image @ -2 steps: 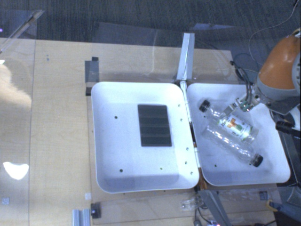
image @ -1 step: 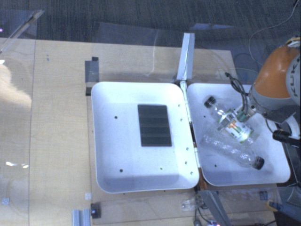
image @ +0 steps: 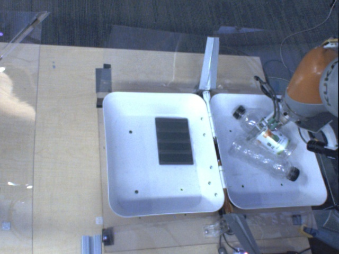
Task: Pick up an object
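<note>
The wooden bench [image: 58, 157] stretched pale and bare on the left of the camera view, with a clear sheet lying over part of it. Next came the left bin [image: 122, 194], a shallow white tray with rounded corners, and on its floor lay a dark ribbed rectangular pad [image: 174, 141], flat and roughly central, well apart from every wall. A grey metal upright [image: 210, 62] stood behind the seam where the two bins met. The right bin [image: 312, 194] sat just beside the left one, and in it lay two clear plastic bottles: one [image: 263, 160] with a dark cap at its lower right end stretched diagonally across the middle of the floor, and another [image: 246, 118] with a dark cap near the upper left lay above it, the two touching or overlapping near the centre. The gripper [image: 274, 125] reached down over these bottles near a small green and orange label [image: 271, 140], its body partly masked by cables, and I could not tell whether its pincer was open or closed. The arm [image: 312, 83], grey with an orange band, came in from the right edge.
</note>
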Robot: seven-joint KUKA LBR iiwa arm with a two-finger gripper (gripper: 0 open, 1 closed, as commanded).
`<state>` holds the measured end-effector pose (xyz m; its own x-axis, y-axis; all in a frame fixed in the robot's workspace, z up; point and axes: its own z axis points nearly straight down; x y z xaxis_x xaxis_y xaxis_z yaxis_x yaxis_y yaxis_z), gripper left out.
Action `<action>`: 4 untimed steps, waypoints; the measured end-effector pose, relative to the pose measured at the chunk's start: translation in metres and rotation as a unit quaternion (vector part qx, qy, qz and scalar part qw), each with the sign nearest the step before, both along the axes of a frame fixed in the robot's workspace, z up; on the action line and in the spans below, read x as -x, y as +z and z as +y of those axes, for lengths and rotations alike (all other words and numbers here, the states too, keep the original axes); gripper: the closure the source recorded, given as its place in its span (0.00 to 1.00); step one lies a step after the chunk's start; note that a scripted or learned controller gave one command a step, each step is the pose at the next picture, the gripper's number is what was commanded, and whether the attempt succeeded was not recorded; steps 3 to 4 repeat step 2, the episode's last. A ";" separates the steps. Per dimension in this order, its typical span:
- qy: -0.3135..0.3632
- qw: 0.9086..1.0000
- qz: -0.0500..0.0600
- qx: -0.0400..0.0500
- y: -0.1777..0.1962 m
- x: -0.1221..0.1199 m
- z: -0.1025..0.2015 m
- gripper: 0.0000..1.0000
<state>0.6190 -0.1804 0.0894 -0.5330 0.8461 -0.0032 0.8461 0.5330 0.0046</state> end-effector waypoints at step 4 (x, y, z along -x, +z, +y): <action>-0.060 0.998 0.000 0.000 0.086 -0.031 0.049 1.00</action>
